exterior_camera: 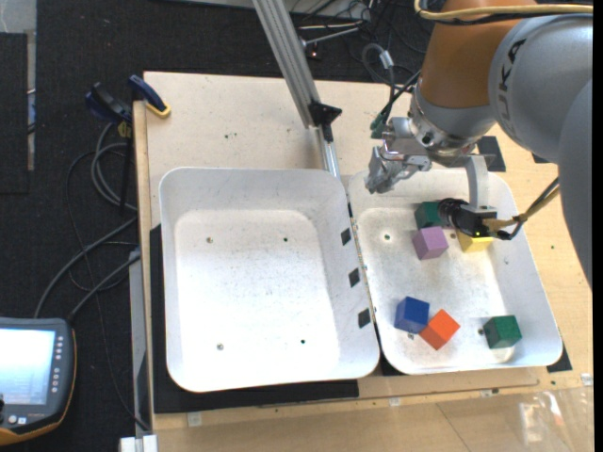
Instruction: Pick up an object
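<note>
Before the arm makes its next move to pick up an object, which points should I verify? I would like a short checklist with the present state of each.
1. Objects available in the right bin: ok. Purple block, blue block, orange block, green block, yellow block.
2. Gripper above a block: not ok; it is over the bin's upper left rim.
3. Something held by the gripper: cannot tell.
4. Blue and orange blocks separated: not ok, they touch.
5. Purple block free on its sides: ok.
</note>
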Motion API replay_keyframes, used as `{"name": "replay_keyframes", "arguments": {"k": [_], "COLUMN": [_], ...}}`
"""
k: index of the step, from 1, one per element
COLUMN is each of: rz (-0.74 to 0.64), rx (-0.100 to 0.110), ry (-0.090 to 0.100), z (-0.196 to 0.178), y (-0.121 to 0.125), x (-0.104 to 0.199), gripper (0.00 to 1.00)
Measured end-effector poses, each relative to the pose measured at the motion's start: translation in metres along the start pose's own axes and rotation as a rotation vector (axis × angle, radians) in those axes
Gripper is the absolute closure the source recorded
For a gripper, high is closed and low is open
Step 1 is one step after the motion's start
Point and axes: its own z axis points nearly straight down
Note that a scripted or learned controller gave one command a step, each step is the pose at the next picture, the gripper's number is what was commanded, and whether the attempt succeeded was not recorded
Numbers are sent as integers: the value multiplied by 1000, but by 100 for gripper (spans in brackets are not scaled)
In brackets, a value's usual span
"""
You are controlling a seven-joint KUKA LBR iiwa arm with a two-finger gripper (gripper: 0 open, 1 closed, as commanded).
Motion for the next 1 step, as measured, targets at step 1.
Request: {"name": "replay_keyframes", "arguments": {"k": [1], "rz": [0], "rx": [0], "ry": [0], "z": [15], "y": [0], "x": [52], "gripper": [100]}}
